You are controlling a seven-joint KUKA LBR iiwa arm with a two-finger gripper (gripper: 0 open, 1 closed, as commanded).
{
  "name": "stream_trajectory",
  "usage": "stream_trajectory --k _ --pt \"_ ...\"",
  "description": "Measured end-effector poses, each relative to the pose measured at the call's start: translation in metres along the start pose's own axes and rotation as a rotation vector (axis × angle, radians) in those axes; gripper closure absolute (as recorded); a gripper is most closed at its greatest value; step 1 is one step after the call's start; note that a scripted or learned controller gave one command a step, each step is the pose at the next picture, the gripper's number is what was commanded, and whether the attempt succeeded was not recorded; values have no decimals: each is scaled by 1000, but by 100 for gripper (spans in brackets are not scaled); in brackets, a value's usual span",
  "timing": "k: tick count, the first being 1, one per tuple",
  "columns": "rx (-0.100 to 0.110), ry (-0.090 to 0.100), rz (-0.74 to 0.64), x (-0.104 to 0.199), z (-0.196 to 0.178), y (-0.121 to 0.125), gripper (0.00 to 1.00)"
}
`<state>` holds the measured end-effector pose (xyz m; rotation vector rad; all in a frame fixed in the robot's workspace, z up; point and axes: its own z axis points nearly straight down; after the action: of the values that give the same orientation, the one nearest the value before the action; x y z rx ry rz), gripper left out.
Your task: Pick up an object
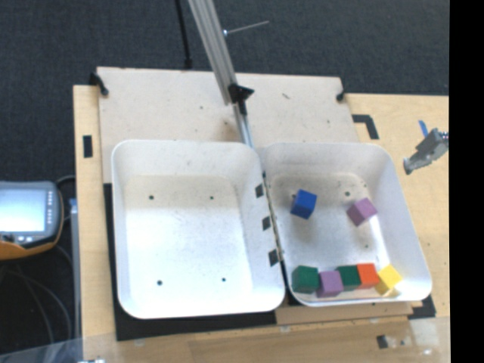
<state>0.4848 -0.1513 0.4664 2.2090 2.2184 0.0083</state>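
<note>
- At the far left edge a small screen device (26,212) sits off the bench, well apart from anything the task concerns.
- The left bin (121,203) lies beside it on the bench, its white floor bearing a few dark specks and nothing to grasp.
- A slanted metal rail (215,48) runs down from the top of the view to the seam where the two bins touch.
- The right bin (393,174) holds all the candidates: a blue cube (304,203) near its middle-left and a purple cube (362,211) further right, each standing alone.
- Along the near wall sits a tight row: a green cube (305,279), a second purple block (330,283), another green block (349,276), an orange block (367,275) and a yellow block (389,278), touching one another.
- At the right edge the gripper (425,151) sits outside the bin, beside its far right corner; it is too small and blurred to tell whether its fingers are released or clenched, and nothing is seen between them.
- The step in hand looks like the approach, with no object chosen yet.
- The next move likely calls for travelling left over the right bin and descending on a lone cube, since the packed row leaves little finger room.
</note>
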Motion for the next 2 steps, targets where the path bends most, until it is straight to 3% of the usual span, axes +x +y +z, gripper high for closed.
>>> stream_trajectory --k 1,2 --pt "-1 1 -3 54 -85 42 0" --pt "18 3 -2 99 103 47 0"
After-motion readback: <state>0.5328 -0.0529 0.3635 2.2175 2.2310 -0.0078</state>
